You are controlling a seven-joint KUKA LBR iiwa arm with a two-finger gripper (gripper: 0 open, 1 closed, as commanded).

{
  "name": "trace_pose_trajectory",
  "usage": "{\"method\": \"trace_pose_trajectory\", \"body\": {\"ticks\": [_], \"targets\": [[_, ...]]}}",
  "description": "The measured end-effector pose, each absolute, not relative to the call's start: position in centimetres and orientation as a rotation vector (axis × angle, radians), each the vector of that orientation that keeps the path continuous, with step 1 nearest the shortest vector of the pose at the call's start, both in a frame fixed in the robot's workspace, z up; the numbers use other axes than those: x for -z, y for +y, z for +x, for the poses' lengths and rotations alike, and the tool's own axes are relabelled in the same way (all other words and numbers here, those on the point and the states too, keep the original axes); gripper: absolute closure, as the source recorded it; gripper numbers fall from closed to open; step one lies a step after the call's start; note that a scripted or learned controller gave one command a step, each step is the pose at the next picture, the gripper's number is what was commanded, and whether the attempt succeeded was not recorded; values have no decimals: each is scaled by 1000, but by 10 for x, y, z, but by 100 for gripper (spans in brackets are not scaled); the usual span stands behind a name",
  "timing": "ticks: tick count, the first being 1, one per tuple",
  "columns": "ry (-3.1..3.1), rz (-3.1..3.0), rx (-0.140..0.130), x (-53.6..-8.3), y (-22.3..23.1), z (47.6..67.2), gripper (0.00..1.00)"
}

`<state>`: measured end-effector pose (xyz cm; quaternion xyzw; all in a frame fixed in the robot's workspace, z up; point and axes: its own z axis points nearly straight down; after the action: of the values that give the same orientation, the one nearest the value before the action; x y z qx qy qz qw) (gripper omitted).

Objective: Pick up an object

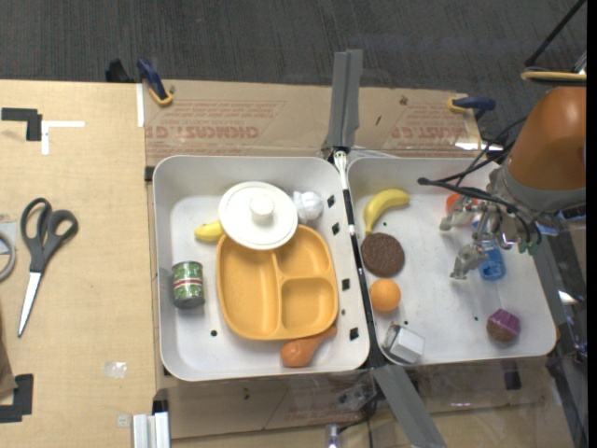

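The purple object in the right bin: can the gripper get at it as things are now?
Probably yes. The purple object lies alone on bare bin floor near the front corner, with the gripper hanging just behind it and nothing between them.

Blue object [492,266] behind gripper [474,241]

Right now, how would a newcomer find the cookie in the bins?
Look in the right bin, along its left wall. Below the banana and above the orange lies the cookie, the only flat, dark brown disc there.
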<state>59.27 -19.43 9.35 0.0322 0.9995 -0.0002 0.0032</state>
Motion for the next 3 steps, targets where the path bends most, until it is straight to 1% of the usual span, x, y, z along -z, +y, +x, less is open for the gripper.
{"method": "trace_pose_trajectory", "body": {"ticks": [1,2,3], "targets": [[3128,98,3,-104,-194,594,100],[3128,97,3,-104,-194,594,0],[3123,95,5,-114,-194,596,100]]}}
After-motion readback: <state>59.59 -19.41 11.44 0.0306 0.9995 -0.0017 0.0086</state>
